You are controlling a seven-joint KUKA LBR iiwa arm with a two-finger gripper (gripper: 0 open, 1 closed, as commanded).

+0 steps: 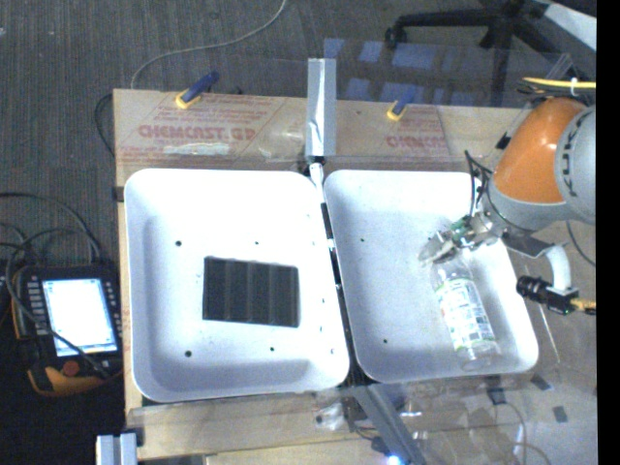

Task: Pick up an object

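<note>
A clear plastic bottle (464,308) lies on its side in the right bin (387,260), near the bin's right wall, its neck pointing up-left. My gripper (448,244) hangs just above the bottle's neck end, with metal fingers pointing left and down. The grey arm with its orange band (535,163) comes in from the right, above the bin's right rim. A flat black ribbed rectangle (250,291) rests in the middle of the left bin (165,221).
The two white bins sit side by side on a wooden bench (194,134), split by a vertical metal post (319,105). A black cable plug (542,292) sticks out by the right bin's edge. A handheld pendant (68,318) lies on the floor at the left.
</note>
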